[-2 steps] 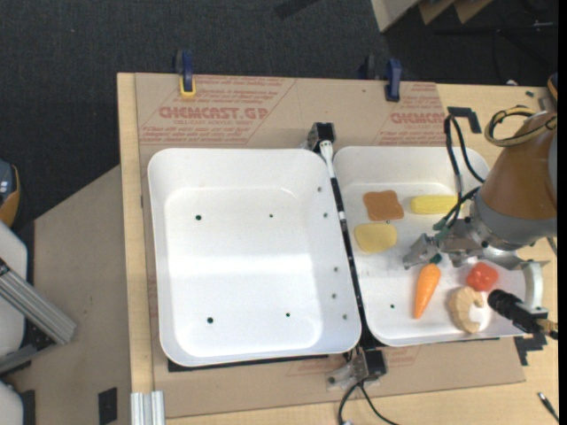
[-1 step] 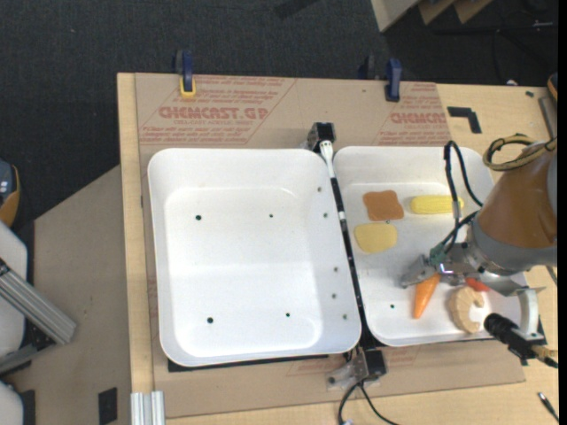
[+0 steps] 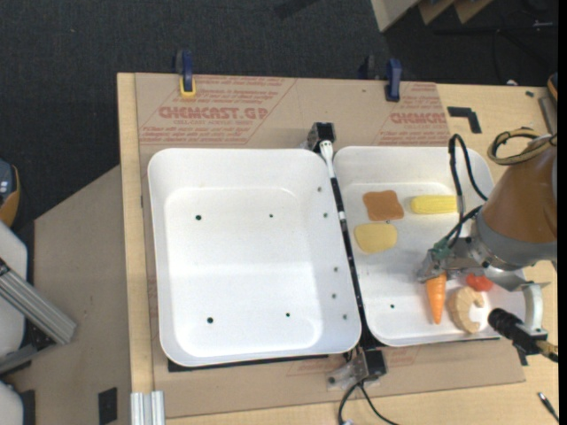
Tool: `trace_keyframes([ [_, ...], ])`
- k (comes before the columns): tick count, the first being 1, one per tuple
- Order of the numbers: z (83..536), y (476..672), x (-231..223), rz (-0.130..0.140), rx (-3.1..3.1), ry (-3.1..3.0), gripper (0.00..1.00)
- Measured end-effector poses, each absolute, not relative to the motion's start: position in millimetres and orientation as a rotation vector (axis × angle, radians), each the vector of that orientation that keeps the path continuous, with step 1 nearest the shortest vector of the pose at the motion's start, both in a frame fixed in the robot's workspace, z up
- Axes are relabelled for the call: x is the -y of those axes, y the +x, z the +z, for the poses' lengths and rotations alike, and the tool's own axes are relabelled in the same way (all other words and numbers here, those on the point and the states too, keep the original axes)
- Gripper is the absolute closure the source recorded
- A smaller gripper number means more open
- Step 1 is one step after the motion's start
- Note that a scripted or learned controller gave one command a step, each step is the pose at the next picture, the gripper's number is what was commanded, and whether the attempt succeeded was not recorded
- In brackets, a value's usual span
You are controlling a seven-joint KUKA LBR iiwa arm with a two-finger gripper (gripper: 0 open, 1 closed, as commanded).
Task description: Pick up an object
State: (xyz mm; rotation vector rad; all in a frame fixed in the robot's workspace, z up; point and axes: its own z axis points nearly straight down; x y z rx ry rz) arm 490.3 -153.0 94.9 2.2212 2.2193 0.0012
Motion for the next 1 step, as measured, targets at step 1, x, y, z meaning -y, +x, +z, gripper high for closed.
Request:
trace_keyframes([
  [1,190.8,543.8,62.1,0.018,-2.229,2.202,1.00],
])
